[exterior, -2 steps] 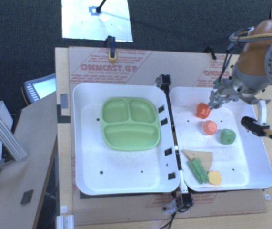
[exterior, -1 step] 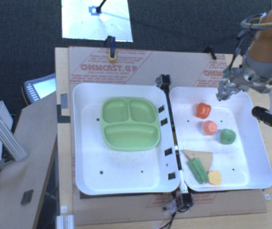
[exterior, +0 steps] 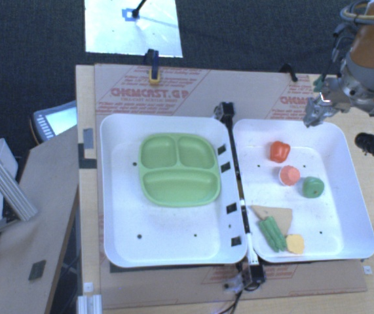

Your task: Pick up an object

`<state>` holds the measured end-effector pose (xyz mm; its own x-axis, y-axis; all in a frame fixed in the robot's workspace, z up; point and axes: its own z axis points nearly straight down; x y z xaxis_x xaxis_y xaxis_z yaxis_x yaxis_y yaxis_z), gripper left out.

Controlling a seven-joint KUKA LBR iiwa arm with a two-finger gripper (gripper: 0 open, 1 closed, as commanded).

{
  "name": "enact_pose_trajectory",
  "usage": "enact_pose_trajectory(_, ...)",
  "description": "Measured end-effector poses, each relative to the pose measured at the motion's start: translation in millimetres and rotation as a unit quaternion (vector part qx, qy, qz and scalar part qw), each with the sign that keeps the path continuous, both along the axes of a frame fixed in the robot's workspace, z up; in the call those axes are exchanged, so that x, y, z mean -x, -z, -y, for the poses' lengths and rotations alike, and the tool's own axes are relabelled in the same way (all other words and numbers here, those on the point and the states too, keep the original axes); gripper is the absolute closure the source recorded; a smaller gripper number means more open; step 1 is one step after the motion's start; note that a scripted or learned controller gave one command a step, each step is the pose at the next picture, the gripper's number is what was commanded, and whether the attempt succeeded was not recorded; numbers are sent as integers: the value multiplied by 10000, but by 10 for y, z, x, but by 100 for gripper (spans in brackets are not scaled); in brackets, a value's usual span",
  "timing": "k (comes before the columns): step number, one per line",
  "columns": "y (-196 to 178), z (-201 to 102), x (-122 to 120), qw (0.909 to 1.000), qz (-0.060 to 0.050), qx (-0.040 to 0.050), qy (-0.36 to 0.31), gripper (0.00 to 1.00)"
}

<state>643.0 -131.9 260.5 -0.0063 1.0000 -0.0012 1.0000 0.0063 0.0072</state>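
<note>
The right bin (exterior: 344,169) holds several toy foods: a red-orange pepper (exterior: 279,150), a small salmon-pink round piece (exterior: 289,174), a green round fruit (exterior: 313,187), a tan wedge (exterior: 273,213), a green pea pod (exterior: 272,233) and a yellow piece (exterior: 295,243). My gripper (exterior: 316,114) hangs over the far right rim of that bin, above and to the right of the pepper, holding nothing that I can see. Its tips look small and dark from here.
The left bin (exterior: 118,195) holds a green divided plate (exterior: 179,169). A black divider with clips (exterior: 232,175) runs between the bins. A yellow clamp (exterior: 154,77) sits at the back of the board. A tablet (exterior: 54,122) and a metal rail (exterior: 3,182) lie left.
</note>
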Motion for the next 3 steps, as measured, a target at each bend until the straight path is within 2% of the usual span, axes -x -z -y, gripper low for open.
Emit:
enact_pose_trajectory(1, 126, -603, -43, 10000, -24, -14, -19, 100)
enact_pose_trajectory(2, 80, -1154, -3, 10000, -28, -17, -19, 100)
enact_pose_trajectory(3, 240, -1708, -9, 10000, -33, -14, -17, 100)
